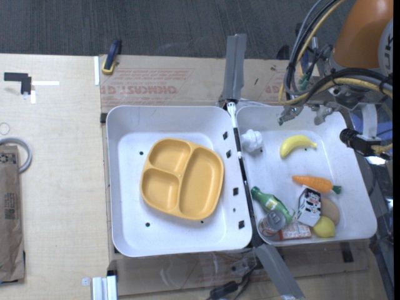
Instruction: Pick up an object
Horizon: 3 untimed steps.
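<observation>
So the light wooden desk (50, 167) has two shallow white bins side by side. The left bin (122, 186) has just one thing in it, a yellow plastic plate with three compartments (182, 178), sitting roughly in the middle and turned a bit.

The right bin (350, 167) is where all the small stuff is. Near its far left corner there's a small white crumpled-looking object (252, 140), can't really make out what it is. Just to the right of that lies a yellow toy banana (296, 145), curved side up. Further toward the near side is an orange toy carrot with a green tip (315, 184), lying flat. The near end is a cluttered pile: a green bottle (270, 202) lying at a slant, a small black and white carton (309, 205), a yellow lemon (324, 227) in the corner, a brownish round thing (331, 212) touching it, and a clear lidded cup (274, 220) beside the bottle.

The grey arm with the orange band (365, 24) comes in from the right, with a bunch of cables looping around it. Its gripper (306, 112) hangs over the far edge of the right bin, above the banana and apart from it. Whether it's spread or pressed together I honestly can't tell; nothing looks pinched in it.
</observation>
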Tool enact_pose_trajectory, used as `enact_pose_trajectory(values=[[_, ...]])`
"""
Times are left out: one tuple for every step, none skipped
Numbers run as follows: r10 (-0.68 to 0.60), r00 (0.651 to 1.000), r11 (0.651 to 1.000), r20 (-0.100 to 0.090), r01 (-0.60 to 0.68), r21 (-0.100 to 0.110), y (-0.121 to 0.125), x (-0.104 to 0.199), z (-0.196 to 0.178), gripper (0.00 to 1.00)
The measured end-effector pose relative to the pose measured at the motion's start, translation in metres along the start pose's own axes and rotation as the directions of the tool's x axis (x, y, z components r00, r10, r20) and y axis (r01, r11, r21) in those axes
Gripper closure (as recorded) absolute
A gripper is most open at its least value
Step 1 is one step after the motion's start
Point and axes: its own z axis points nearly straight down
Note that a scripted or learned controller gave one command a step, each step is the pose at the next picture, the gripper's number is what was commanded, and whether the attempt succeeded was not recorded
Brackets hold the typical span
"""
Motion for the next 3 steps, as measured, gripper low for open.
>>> enact_pose_trajectory(values=[[-0.039,0.999,0.999,0.000,0.039,0.000,-0.069,-0.052,0.063,0.00],[-0.108,0.994,0.994,-0.001,0.108,-0.003,-0.132,-0.082,0.140,0.00],[-0.189,0.982,0.982,0.000,0.189,-0.003,-0.131,-0.093,0.088,0.00]])
